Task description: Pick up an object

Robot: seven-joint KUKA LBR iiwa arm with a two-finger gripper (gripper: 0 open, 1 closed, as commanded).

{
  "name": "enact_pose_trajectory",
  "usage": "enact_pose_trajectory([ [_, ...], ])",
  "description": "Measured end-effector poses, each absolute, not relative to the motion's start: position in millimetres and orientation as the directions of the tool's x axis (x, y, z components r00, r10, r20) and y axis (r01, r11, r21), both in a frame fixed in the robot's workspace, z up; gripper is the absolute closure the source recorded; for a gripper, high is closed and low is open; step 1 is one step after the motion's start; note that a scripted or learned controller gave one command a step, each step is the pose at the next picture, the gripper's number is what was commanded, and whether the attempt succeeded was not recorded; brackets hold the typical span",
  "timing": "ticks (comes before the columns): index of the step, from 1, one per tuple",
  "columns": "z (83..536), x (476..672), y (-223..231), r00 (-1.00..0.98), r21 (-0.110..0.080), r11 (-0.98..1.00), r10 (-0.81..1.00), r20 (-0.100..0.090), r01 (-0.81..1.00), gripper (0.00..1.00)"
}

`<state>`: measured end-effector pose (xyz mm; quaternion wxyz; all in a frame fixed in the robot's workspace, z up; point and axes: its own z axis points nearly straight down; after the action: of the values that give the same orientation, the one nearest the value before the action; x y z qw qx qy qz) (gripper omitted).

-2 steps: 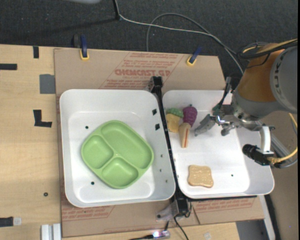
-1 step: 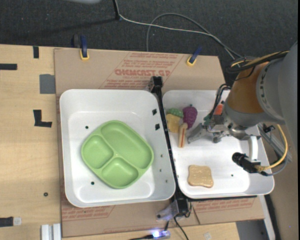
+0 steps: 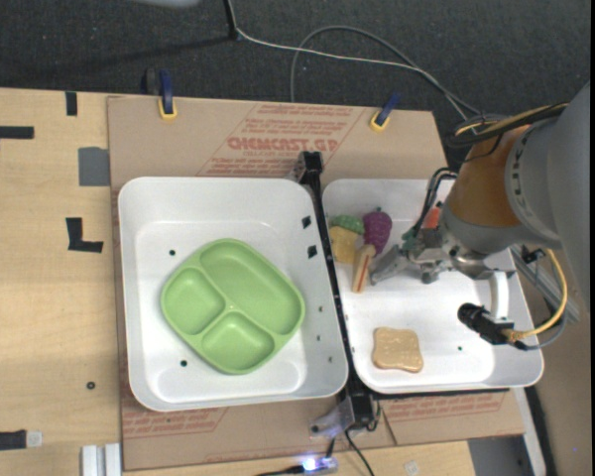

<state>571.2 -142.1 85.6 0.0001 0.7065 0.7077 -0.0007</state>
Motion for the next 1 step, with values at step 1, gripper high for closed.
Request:
enact_pose_trajectory([
  [1,96.5,572.0,-142.7,-0.002,0.003,0.002,1.0,-0.004,1.0,1.0],
])
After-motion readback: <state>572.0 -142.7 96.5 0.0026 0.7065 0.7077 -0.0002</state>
